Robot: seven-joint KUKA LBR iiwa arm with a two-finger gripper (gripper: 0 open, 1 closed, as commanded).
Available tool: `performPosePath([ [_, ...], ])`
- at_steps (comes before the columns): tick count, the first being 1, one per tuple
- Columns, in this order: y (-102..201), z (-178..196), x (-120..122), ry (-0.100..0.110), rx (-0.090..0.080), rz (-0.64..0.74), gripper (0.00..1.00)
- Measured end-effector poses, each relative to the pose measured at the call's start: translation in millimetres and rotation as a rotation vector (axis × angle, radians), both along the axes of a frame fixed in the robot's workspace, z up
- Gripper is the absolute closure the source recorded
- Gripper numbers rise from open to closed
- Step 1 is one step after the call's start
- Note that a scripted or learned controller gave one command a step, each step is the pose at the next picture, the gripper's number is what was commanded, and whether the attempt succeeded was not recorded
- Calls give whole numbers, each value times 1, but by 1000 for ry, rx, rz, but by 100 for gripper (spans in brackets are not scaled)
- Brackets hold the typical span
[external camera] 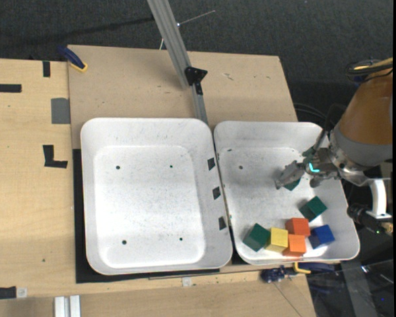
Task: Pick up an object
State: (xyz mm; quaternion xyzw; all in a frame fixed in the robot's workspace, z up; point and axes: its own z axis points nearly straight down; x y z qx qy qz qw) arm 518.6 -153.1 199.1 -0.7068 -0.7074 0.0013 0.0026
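Camera view shows a teal block (292,184) at the tips of the gripper (292,177) over the right bin (251,144); whether it is pinched is too blurred to tell. Green, yellow, orange and blue blocks (290,235) cluster near the bin's front edge.

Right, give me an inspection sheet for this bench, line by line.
Surface: wooden bench, two white bins; left bin, right bin.
Job's things: blocks bunched at the right bin's near-right corner: two green, yellow, two orange, blue.
Clutter: black tape marks.
Claw: claw low over the right bin; a small teal thing at its tip.
Cables: nothing seen.
Surroundings: grey metal pole, dark floor.
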Motion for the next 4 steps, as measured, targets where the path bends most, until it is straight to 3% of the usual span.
performPosePath([
  [1, 0, 2, 1, -4, -1, 1, 0],
  [3, -8, -109, 1, 2, -1, 0, 0],
  [4, -7, -96, 2, -2, 0, 1, 100],
])
